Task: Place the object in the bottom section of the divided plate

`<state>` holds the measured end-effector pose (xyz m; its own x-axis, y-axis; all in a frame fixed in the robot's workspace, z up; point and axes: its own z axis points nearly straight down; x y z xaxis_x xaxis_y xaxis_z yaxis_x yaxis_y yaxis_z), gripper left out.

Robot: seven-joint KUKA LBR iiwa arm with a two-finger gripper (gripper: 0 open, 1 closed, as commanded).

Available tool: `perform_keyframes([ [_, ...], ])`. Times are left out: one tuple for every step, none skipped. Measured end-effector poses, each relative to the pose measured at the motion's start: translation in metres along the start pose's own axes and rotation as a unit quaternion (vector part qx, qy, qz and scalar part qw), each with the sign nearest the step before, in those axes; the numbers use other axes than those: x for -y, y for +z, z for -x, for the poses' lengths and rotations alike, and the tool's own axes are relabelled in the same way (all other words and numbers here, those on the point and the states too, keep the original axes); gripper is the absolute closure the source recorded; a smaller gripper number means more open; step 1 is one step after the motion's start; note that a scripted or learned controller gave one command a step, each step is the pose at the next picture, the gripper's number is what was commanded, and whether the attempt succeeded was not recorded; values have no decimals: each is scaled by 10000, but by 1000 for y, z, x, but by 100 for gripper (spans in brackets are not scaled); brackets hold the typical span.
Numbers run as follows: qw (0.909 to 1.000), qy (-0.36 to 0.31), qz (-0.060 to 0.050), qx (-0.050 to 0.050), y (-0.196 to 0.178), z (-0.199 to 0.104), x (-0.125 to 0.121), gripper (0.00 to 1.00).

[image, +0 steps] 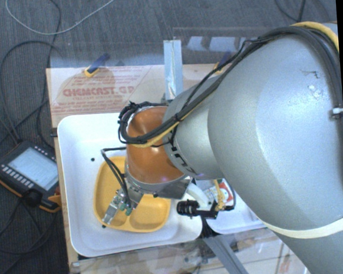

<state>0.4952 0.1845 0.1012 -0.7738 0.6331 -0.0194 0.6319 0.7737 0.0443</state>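
- yellow divided plate [144,219] lies in the left white bin [79,170], its ridges splitting it into sections; much of it is covered by the arm's orange band [151,147] and wrist.
- pincer [114,213] hangs low over the plate's left part, near the edge closest to the camera; whether it is open or closed, i cannot tell, the tips being small and blurred.
- object: i cannot make out any separate item between the tips or on the bare parts of the plate, so where it is stays unsure.
- right bin [240,219] shows a small red and white item [222,193] just beside a black piece of the arm's gear [189,208]; what it is, i cannot tell.
- risk, as i judge it: if something is carried, letting go here could drop it on a ridge or in the wrong section, since the tips sit near a divider.
- risk: pressing lower could tip or shove the light plate against the bin wall.
- risk: loose cables [159,128] round the wrist might snag.
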Motion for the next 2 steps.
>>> perform_keyframes([
  [9873,1585,-64,-21,2,-6,-3,0],
  [9585,2849,-111,41,3,-19,-21,0],
])
